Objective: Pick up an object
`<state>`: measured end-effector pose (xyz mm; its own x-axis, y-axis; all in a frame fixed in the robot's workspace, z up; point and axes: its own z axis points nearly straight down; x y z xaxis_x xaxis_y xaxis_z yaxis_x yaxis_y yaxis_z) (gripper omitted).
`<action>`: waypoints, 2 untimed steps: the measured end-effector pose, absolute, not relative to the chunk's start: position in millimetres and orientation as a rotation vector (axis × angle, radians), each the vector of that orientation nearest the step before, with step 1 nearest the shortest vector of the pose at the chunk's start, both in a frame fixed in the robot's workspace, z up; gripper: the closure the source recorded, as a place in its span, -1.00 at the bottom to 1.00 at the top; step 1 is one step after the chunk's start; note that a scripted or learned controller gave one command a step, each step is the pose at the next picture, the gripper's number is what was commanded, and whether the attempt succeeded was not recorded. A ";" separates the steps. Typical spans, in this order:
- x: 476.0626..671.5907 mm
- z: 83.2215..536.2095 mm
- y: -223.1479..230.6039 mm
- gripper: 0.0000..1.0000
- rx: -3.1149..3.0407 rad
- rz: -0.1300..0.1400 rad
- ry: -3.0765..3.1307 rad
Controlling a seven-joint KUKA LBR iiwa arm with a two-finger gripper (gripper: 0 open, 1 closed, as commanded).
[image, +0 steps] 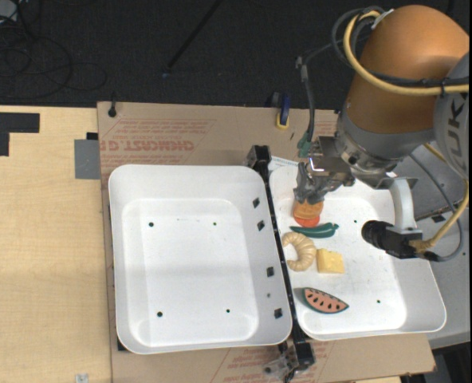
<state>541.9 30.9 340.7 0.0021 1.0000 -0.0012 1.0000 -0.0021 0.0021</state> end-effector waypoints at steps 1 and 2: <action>520.9 329.1 58.0 1.00 2.222 -0.007 2.227; 497.0 362.3 44.6 1.00 2.225 -0.001 2.219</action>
